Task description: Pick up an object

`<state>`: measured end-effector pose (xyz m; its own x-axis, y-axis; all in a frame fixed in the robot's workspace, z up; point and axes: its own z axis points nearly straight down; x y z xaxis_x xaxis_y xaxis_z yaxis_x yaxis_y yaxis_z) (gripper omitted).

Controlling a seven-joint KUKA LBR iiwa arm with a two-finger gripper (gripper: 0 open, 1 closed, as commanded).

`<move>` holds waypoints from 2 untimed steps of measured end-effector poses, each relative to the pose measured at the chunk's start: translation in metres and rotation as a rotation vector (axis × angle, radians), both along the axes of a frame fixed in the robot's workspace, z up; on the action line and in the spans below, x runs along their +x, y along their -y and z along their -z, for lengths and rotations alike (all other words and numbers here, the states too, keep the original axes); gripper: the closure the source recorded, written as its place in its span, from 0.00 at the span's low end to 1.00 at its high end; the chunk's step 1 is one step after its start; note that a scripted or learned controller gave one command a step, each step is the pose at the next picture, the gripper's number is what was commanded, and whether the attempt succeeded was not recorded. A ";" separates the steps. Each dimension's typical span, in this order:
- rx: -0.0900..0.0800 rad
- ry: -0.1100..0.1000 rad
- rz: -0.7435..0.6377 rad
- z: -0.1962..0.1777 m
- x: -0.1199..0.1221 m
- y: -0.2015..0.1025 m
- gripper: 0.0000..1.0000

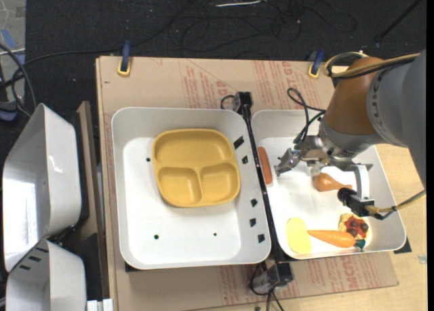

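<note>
Now gripper hovers near hot dog, beside bin divider.

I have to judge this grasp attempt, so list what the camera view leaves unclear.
- Gripper: too small and dark against the wrist to tell its finger state or whether it holds anything.
- Right bin: the arm covers its back right corner.
- Multicoloured item in the near right corner: too small to identify.
- Orange carrot: its tip overlaps that item, so contact is unclear.
</note>
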<state>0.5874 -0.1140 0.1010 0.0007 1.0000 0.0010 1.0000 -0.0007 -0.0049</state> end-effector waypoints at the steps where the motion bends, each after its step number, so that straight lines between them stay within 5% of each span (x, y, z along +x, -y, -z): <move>1: -0.001 0.005 0.001 -0.014 0.001 0.001 1.00; 2: -0.002 0.008 -0.003 -0.076 0.002 -0.003 1.00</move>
<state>0.5896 -0.1113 0.1771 -0.0026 1.0000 -0.0006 1.0000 0.0026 0.0031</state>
